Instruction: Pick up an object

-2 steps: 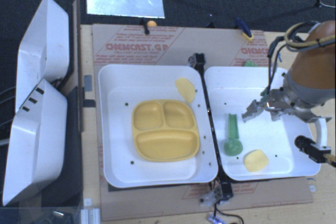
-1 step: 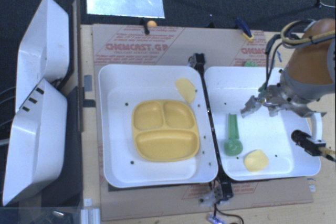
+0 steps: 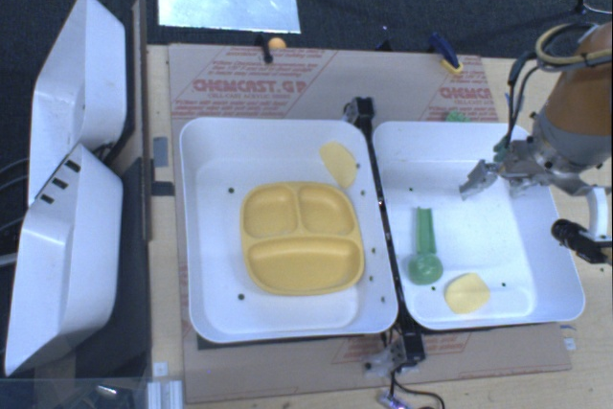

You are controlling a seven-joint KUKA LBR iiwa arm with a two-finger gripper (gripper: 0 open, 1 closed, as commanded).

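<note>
Hovering over the right bin [image 3: 551, 235], pincer [image 3: 490, 175] spread wide, nothing between its fingers, green scoop [image 3: 423, 248] well apart

We read "CHEMCAST GP" in red on the protective sheet [image 3: 287, 81] covering the worktop, behind the left bin, and "CHEMCAST" again near the right rear corner. Smaller red print runs beside both, too fine to read.
</note>
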